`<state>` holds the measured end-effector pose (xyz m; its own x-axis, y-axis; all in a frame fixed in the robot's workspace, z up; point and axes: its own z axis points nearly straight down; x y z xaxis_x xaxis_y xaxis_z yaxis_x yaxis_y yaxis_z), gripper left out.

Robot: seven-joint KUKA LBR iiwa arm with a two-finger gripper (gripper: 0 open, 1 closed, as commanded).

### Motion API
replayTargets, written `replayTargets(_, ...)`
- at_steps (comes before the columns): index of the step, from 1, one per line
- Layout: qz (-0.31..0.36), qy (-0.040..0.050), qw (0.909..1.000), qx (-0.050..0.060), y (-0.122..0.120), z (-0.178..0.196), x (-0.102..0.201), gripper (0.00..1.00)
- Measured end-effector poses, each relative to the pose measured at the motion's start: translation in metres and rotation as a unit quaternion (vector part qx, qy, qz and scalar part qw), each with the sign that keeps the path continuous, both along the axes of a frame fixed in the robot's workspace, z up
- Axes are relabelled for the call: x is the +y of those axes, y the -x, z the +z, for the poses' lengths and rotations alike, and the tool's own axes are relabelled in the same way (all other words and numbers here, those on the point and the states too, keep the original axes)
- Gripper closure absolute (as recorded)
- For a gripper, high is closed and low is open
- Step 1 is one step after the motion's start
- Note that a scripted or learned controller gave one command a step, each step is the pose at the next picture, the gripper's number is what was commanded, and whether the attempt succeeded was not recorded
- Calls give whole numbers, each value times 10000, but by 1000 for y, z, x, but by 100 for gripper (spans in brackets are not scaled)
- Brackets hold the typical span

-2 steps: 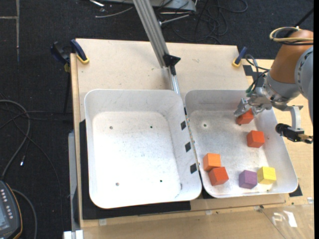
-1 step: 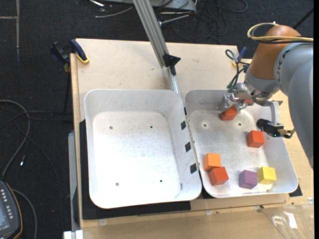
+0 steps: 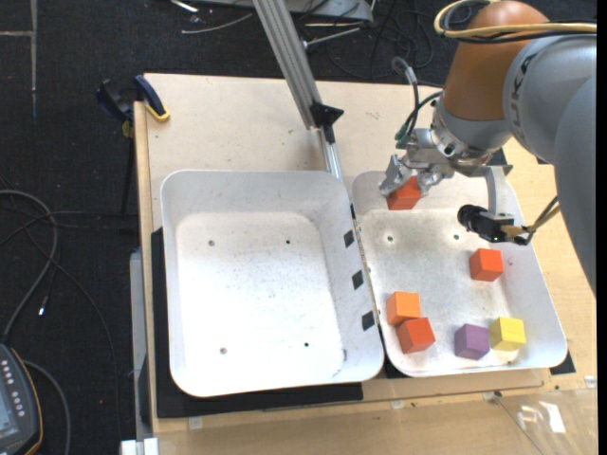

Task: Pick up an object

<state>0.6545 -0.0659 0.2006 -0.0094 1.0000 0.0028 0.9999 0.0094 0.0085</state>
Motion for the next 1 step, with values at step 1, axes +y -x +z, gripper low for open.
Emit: replayTargets(1,1,0,10000,29,-17,-6,72,100)
